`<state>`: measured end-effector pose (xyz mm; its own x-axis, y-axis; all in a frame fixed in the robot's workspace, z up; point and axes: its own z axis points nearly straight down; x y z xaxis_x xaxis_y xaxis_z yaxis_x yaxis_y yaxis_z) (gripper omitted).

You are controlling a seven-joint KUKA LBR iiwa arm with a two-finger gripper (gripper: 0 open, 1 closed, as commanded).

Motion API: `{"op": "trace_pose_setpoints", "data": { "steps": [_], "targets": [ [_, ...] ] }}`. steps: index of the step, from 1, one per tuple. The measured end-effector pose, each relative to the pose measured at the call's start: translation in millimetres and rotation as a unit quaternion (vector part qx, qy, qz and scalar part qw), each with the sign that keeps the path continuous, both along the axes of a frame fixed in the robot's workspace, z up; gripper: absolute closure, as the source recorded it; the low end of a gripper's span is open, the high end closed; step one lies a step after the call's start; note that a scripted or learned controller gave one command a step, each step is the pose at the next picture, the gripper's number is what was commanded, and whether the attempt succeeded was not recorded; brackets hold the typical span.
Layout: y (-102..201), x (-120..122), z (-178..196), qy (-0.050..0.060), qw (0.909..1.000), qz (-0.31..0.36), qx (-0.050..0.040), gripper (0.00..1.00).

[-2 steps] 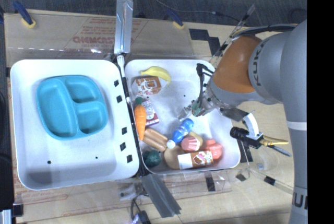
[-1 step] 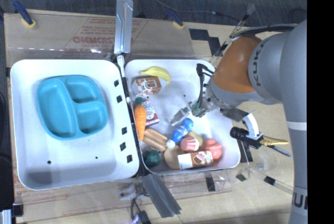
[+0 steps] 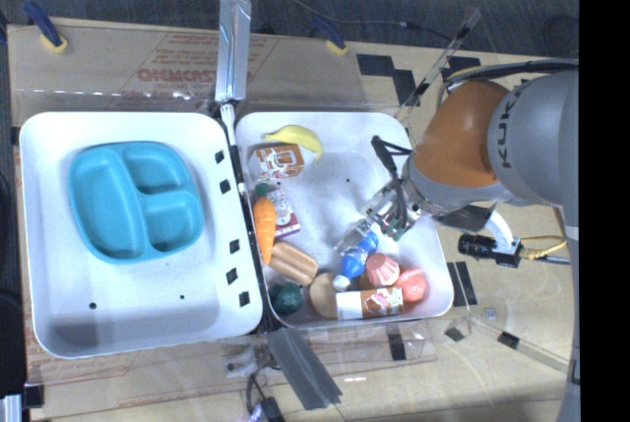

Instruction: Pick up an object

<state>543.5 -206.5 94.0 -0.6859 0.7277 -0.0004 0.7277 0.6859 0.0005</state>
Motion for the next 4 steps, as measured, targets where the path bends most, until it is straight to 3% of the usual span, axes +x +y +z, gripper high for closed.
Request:
{"op": "trace_pose_setpoints", "data": {
  "steps": [1,2,3,4],
  "targets": [
    [32.8,-9.2,-2.6,0.003,0.9954,-0.096,0.0011,0.0],
    [64.3,-19.6,14.0,0.003,0.99,-0.141,0.001,0.0],
    [3.7,-61.1,113.3,-0.002,0.9972,-0.074,-0.0015,0.0],
    [95.1,-62.7,0.8,-0.006,0.9998,0.018,-0.0019,0.0]
  ]
}}
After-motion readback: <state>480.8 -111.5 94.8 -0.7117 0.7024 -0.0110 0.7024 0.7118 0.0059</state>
